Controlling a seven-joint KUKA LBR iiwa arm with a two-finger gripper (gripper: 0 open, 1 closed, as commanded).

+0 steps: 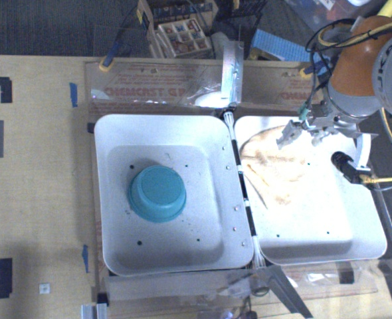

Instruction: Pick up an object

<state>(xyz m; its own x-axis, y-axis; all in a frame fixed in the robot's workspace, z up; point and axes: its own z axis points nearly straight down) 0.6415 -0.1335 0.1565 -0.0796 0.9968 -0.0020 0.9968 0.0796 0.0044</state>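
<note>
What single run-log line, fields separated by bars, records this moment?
arm: over right bin | gripper: above its far edge, holding nothing seen | teal bowl: upside down in left bin, untouched

a round teal plastic bowl sits upside down, its flat base facing up, on the floor of the shallow white left bin, a little left of centre, clear of all the walls.
</note>
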